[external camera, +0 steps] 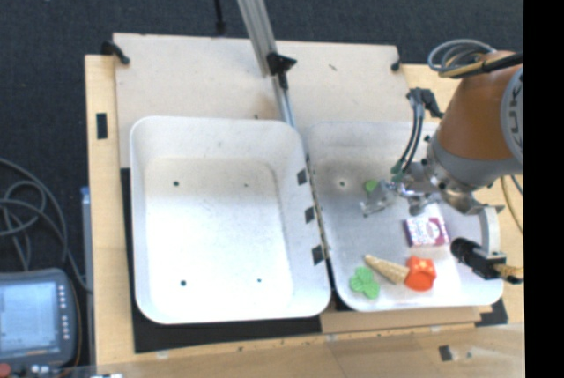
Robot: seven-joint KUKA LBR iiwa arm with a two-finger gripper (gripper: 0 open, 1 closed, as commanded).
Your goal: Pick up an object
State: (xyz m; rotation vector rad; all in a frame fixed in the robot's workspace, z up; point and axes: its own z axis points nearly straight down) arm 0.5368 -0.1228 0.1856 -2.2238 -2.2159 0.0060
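Approach step, nothing picked yet as far as I can judge. The gripper (381,198) is down over the right bin (339,151), reaching in from the arm (476,134) side. The metal fingers point toward the bin's middle; can't tell whether the claw is wide or narrow (too small and blurred at the tip), and I see nothing clearly between them.

Candidates relative to the claw:
- small green piece (371,187), just beside the tip, on its far side. It may be touching; can't confirm.
- pink-and-white box (426,232), near, toward the arm side and the front.
- tan cone (384,268) with the orange-red object (420,274) touching its wide end, in front of the claw, near the front wall.
- green clover-shaped piece (364,282), in front, just beside the cone's tip.

The left bin (150,156) sits well apart.

Next move, my read: the small green piece is the likely target. It calls for centring the fingers over it, closing, then a straight lift to verify the grip.
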